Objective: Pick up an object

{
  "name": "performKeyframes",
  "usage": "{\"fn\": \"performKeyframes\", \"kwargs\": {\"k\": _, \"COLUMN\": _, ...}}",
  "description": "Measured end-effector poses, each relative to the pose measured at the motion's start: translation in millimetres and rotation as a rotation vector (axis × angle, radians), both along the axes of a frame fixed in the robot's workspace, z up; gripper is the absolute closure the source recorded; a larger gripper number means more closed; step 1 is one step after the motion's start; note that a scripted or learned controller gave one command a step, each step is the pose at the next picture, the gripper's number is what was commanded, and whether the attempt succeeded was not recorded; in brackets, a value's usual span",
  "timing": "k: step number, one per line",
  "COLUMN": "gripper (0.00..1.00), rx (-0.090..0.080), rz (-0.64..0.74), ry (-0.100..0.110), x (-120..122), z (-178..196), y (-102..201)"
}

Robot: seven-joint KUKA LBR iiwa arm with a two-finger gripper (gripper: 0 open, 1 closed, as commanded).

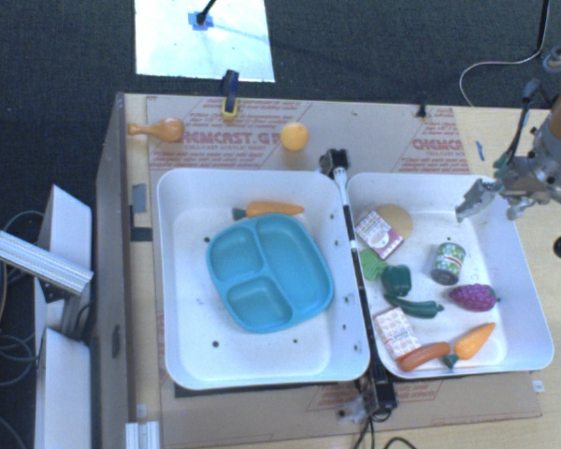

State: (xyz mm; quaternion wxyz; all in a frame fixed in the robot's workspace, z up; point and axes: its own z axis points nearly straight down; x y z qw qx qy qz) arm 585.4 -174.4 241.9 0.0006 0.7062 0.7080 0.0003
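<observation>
While our gripper (491, 201) hovers at three o'clock over the right bin (528, 279), jaws seemingly spread and empty, the can (449, 263) stands upright just beneath, probably the nearest target.

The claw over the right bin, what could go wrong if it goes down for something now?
1. The claw hangs near the right bin's far rim, beside bare floor, so a straight drop may close on nothing.
2. The can stands upright and could tip if nudged.
3. The carrot, sausage and small box lie packed together, so a grasp there may catch or shove a neighbour.
</observation>
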Motion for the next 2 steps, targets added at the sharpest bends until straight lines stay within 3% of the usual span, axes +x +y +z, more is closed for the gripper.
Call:
{"fn": "performKeyframes", "kwargs": {"k": 1, "gripper": 0.00, "rx": 0.001, "rz": 0.001, "ry": 0.002, "x": -27, "z": -75, "y": 83}}
{"fn": "performKeyframes", "kwargs": {"k": 2, "gripper": 0.00, "rx": 0.001, "rz": -0.001, "ry": 0.000, "x": -51, "z": -158, "y": 91}}
